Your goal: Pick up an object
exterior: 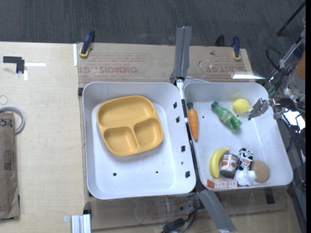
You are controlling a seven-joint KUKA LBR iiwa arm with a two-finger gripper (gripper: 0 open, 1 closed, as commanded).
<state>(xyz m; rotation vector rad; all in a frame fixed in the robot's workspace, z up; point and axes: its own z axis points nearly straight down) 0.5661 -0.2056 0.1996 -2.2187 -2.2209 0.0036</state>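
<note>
**Gripper hovering at the right bin's edge, nothing between its fingers**

Taking the right bin (272, 130) as the landmark: the gripper (258, 108) sits over its upper right part, reaching in from the right wall, its two grey fingers spread a little apart with only white bin floor showing between them. Just beside the fingertips, toward the bin's middle, lies a yellow lemon (241, 105), close to the gripper but not pinched by it. Next to the lemon, a green bottle (226, 115) lies on its side at a slant, cap pointing toward the bin's upper left.

Along the bin's left wall an orange carrot (193, 123) lies lengthwise, green end up.

Down in the lower part of the bin the things are bunched together (hard to separate at this size): a yellow banana (215, 162) curves upright beside a small can (228, 165), with a black-and-white carton (246, 159) to the can's right, a tan round thing (261, 171) near the lower right corner, and a flat red-and-white packet (221, 183) against the bottom wall.

Left of the right bin, touching it along the shared edge, is the left bin (97, 178), holding a yellow divided plate (129, 124) with three compartments.
</note>
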